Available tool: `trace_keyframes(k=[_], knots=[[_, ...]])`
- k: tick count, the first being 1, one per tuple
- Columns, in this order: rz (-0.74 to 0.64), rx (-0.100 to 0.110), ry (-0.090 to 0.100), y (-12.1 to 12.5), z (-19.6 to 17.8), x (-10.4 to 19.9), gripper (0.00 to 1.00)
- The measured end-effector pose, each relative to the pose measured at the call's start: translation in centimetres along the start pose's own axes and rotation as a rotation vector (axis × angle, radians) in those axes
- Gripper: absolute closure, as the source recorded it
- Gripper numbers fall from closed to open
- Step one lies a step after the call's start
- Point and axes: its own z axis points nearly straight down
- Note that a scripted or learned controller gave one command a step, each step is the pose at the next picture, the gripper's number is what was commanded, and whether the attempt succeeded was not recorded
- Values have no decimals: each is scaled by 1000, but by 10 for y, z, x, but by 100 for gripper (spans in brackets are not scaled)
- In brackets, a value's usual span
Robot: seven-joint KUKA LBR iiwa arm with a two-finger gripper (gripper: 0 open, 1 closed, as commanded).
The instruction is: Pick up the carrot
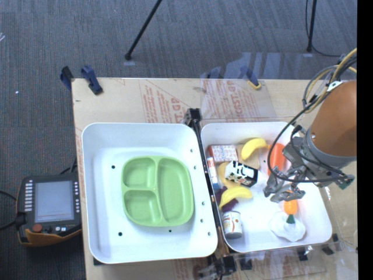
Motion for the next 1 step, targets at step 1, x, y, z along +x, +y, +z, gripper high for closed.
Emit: trace_keyframes(k=[1], knots=[[-256, -13, 9, -41, 21, 28, 100]])
